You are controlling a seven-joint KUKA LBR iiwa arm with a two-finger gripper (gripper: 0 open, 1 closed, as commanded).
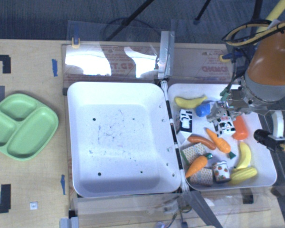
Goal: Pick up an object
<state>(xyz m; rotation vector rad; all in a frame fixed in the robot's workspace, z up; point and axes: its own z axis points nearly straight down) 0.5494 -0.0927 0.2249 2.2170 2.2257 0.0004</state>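
1. Lying in the upper middle of the right bin point(270, 177), a small black-and-white spotted toy point(224, 125) looks the likeliest thing to be picked, since it sits directly under the pincer point(222, 109).
2. An orange-red block point(240, 128) touches the spotted toy on its right side, and a blue ball point(203, 109) lies just beside it to the upper left, near a yellow banana point(190, 101).
3. Whether the pincer has anything between its fingers cannot be told from this view; the metal parts at the wrist blur together over the toys.
4. The coming move, as I judge it, turns on one relation: the spotted toy is just below and slightly right of the pincer as seen here, so a near-straight descent would meet it.
5. Crowding is the risk, because the orange-red block and a carrot point(217, 140) press close and could be nudged or caught instead.
6. Farther down the right bin lie a second carrot point(196, 165), two more bananas point(245, 155) and several small patterned blocks.
7. The left bin point(80, 141) sits alongside, well apart from the pincer.
8. A green divided plate point(22, 126) rests on the worktop point(28, 194) at the far left.
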